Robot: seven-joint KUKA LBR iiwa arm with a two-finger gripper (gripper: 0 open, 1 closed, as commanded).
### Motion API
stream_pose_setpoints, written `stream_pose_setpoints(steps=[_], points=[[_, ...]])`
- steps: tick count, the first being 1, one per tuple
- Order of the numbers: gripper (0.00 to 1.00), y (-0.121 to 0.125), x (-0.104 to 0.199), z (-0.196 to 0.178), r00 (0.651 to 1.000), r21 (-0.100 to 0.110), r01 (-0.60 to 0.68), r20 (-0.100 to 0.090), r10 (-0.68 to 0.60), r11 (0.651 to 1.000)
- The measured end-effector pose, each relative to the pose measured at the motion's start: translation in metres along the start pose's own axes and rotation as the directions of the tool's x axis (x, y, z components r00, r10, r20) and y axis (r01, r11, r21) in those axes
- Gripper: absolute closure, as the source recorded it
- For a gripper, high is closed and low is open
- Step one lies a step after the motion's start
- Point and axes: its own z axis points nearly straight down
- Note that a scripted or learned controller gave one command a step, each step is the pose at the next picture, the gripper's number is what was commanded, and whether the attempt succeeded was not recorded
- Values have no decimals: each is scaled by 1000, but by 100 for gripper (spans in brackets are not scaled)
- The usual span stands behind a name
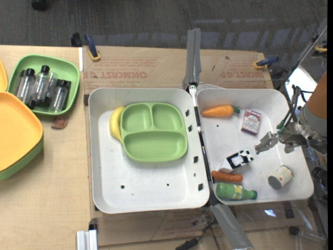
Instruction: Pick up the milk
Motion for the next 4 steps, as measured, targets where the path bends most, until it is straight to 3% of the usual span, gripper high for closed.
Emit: stream_pose_setpoints(steps=[1,2,3,4], points=[[0,71,-8,109,1000,-3,29,1,-29,1000],[0,123,-44,108,998,-4,68,1,-68,998],[0,145,-4,108,998,-4,59,2,-59,998],[0,91,-25,109,988,0,-157,-1,157,988]])
